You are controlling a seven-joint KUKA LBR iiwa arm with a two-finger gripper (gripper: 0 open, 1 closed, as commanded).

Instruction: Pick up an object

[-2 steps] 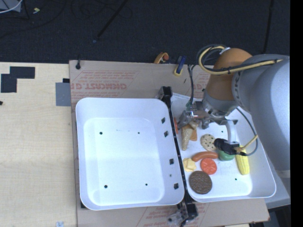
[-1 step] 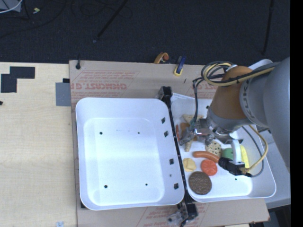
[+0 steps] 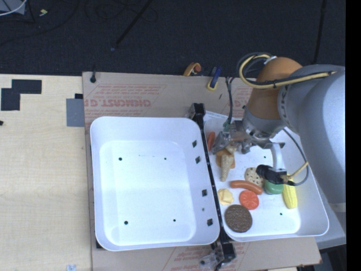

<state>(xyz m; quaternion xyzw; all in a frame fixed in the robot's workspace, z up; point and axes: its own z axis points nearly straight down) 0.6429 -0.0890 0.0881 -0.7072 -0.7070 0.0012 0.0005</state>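
Beneath the hand, whose grip could not be told, lay a tan cone-shaped piece, apparently not yet lifted.

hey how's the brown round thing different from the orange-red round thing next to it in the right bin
The brown disc looks bigger and darker, with a dull, rough-looking face; the orange-red disc is smaller, brighter and smoother. The brown disc lies nearer the bin's front rim, the orange-red disc just behind it, beside a sausage-like piece. Both are round and lie flat in the right-hand bin.
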